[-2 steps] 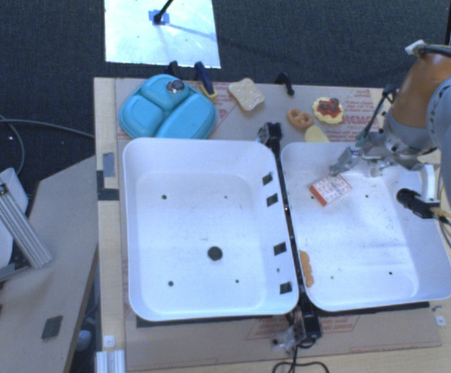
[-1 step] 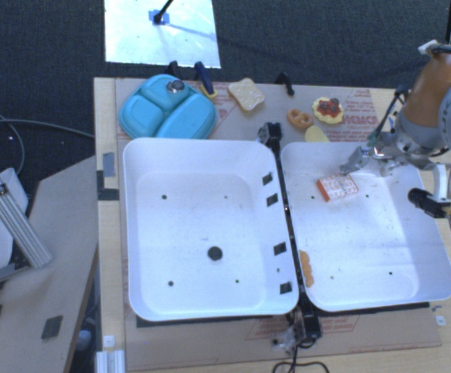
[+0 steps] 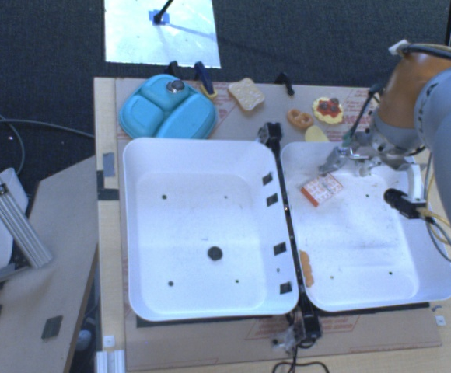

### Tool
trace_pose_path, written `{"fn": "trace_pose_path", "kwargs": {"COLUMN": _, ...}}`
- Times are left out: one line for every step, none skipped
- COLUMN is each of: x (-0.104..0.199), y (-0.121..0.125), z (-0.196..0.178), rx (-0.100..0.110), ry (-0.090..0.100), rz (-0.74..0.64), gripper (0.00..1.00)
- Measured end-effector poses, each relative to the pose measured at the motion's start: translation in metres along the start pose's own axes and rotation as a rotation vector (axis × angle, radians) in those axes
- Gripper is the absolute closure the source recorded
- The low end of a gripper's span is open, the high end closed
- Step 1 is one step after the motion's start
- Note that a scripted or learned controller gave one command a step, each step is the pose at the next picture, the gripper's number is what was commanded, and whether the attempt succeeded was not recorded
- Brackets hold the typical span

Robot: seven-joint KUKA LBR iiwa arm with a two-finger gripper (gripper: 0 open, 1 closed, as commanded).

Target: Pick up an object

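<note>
A small red and white box (image 3: 321, 189) lies in the upper left part of the right bin (image 3: 412, 282). My gripper (image 3: 337, 162) hangs over that bin's back edge, just above and to the right of the box, with nothing visibly in it. An orange, peanut-shaped piece (image 3: 305, 269) rests against the right bin's left wall near the front. A small dark round object (image 3: 215, 252) sits on the floor of the left bin (image 3: 152, 208).
Behind the bins on the bench lie a blue divided plate (image 3: 167, 109), a toy toast slice (image 3: 246, 95), a pretzel (image 3: 299, 117), a small red-topped tart (image 3: 328, 109) and a yellow piece (image 3: 316, 134). A black cable (image 3: 416, 208) hangs off the arm over the right bin.
</note>
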State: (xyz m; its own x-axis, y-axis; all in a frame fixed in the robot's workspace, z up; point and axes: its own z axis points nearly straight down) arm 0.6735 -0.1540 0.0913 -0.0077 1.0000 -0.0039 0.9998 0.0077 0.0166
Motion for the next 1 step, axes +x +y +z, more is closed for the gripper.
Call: {"fn": "trace_pose_path", "kwargs": {"x": 0.0014, "y": -0.0032, "z": -0.0163, "rx": 0.011, "ry": 0.003, "rz": 0.002, "gripper": 0.00}}
